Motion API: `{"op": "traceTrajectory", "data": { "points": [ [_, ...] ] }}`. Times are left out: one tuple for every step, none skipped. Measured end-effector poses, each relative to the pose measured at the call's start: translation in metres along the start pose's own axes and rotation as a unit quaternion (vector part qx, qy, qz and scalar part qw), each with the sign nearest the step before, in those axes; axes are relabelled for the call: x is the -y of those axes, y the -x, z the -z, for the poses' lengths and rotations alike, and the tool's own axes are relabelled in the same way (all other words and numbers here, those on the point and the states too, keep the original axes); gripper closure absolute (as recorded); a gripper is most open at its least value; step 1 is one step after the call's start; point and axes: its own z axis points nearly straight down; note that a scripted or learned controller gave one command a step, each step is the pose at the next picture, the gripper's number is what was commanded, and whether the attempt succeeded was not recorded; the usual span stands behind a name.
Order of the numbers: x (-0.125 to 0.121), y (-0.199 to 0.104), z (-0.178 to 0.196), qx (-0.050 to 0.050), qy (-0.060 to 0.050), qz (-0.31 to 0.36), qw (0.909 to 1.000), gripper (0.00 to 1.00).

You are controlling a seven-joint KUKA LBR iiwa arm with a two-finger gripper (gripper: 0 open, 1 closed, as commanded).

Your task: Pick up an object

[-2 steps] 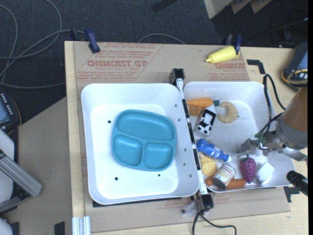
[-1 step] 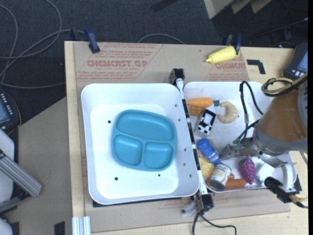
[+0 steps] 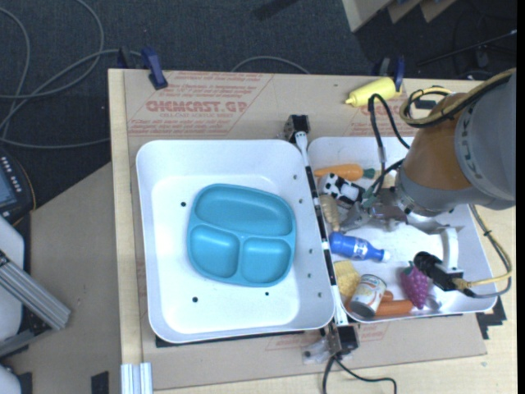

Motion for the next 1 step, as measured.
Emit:
{"op": "traceTrajectory", "data": {
  "points": [
    [0.0524, 0.0799, 0.0, 0.001, -0.005, -0.008, 1.0, 0.0]
  ]
}}
